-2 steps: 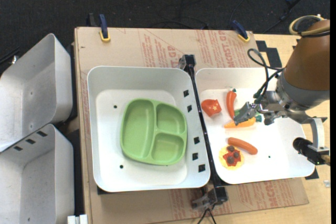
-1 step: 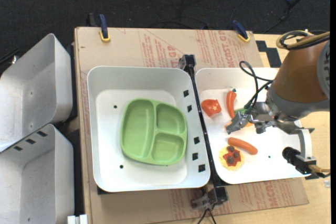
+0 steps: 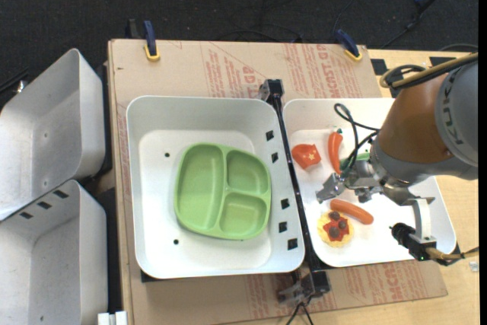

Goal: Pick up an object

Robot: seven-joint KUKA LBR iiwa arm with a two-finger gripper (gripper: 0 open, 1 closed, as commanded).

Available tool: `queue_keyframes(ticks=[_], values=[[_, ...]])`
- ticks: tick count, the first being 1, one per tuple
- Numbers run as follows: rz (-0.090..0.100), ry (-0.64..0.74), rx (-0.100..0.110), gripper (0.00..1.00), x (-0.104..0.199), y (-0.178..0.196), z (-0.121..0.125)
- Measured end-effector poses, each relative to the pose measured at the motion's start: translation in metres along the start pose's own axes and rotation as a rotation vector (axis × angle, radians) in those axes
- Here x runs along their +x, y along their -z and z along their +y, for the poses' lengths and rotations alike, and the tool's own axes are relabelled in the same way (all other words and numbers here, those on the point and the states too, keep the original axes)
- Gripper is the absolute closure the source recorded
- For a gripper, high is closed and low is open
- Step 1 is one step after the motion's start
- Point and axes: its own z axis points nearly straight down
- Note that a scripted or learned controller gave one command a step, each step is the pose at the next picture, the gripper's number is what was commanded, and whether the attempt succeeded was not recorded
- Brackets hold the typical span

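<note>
Camera view, end effector [image 3: 344, 190] just above sausage [image 3: 352, 211], grip state unclear, right bin [image 3: 441, 218].

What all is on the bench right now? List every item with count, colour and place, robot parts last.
White bins: 2, side by side on the bench; left bin, right bin.
Divided plate: 1, light green, three compartments, middle of the left bin.
Tomato toy: 1, red, upper left of the right bin.
Chilli pepper toy: 1, red-orange, just right of the tomato.
Sausage toy: 1, orange-red, centre of the right bin, below the gripper.
Tart toy: 1, yellow with dark red topping, bottom of the right bin.
Clamps: 2, blue and yellow, bench's far edge.
Arm: 1, grey with orange band, over the right bin.
Gripper: 1, grey, above the sausage.
</note>
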Motion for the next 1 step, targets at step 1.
queue_keyframes(ticks=[1], values=[[0.0, 0.0, 0.0, 0.0, 0.0006, -0.0356, -0.0005]])
